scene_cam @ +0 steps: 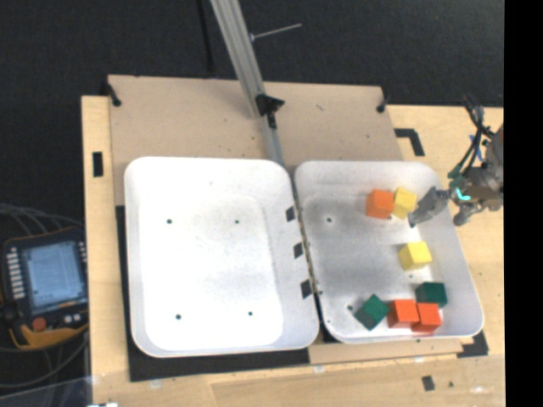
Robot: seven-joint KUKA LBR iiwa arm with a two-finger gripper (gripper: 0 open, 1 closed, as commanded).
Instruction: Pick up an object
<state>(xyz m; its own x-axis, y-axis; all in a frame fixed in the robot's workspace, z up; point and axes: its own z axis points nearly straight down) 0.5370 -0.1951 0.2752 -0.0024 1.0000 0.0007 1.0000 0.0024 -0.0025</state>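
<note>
Grey metal two-finger gripper is hanging at the right-hand shallow white bin's far edge, fingers spread and gripping nothing, just beside a small yellow cube touching an orange cube; nothing is being lifted yet.

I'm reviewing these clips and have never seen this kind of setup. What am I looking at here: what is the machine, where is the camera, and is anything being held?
One camera looks down at a slant on a bench with two shallow white bins. The left bin sits beside the right bin, which holds small blocks: an orange block touching a yellow block, another yellow one, and green and orange ones near the lower corner. The robot arm reaches in from the right; its gripper is open over the right bin's far edge, with nothing between its fingers.
</note>
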